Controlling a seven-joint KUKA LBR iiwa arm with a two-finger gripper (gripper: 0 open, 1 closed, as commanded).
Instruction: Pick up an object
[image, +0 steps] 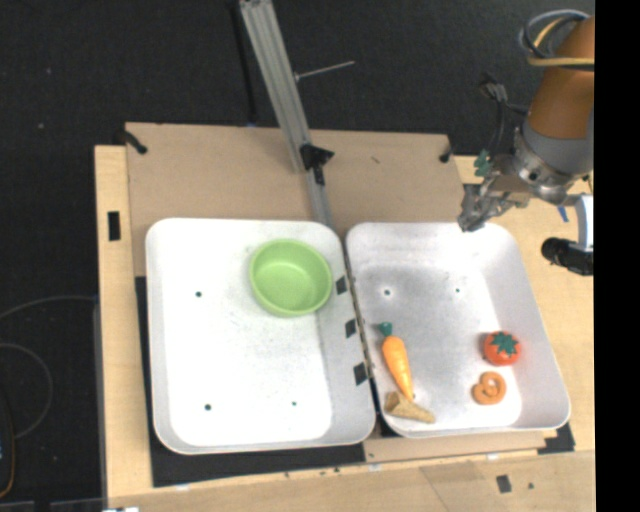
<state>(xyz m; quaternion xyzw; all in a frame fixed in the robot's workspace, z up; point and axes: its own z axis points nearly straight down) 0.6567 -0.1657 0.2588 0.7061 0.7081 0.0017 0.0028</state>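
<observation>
Two shallow white bins sit side by side on the tan wooden bench (220, 170). The left bin (200, 400) holds one thing: a round, light green plastic bowl (290, 278), upright, lying toward the bin's far right part, near the seam between the bins.

The right bin (440, 260) holds four small things, all in its near half. One orange toy carrot with a green top (396, 362) lies lengthwise along the left wall. Just at its near tip rests one tan, flat, wedge-like piece (408, 408), touching or nearly touching the carrot. Toward the right wall sits one red toy tomato with a green stalk (501, 347), and just in front of it, slightly apart, one small orange-brown pretzel-shaped ring (489, 388).

The arm's hand (474, 216) hangs over the far right corner of the right bin, well apart from all four things. Nothing is seen in it; whether it is released or clenched I cannot tell.
</observation>
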